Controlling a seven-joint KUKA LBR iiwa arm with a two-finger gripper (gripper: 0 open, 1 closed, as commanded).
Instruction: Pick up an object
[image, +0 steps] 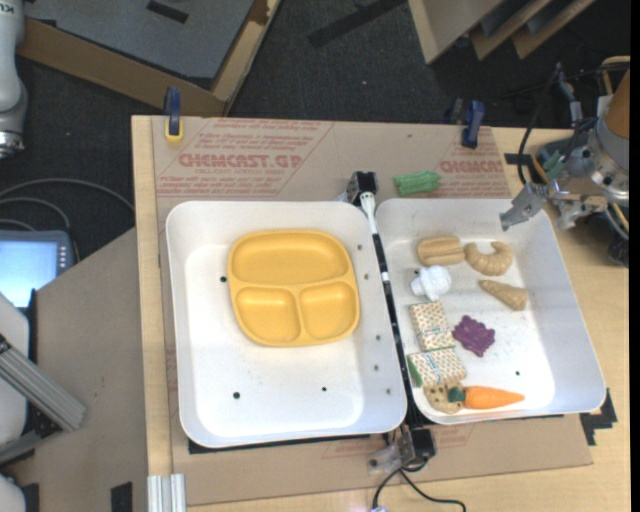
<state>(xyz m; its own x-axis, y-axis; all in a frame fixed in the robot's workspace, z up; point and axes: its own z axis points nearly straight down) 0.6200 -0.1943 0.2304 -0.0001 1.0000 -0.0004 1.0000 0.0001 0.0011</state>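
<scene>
Gripper (524, 207) at right bin's (570, 330) far-right rim | tilted | grip state cannot be told

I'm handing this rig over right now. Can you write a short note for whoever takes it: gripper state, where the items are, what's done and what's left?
Gripper: over the far right corner of the right white bin, nothing seen in it.
Right bin contents: tan bread roll, tan croissant, small white lumpy piece, beige cone-shaped piece, purple grape cluster, two patterned cracker squares, orange carrot.
Left white bin: yellow three-compartment plastic tray.
On the board behind the bins: small green object.
Done: nothing picked up.
Left: choose an item, descend, grasp and lift.
</scene>
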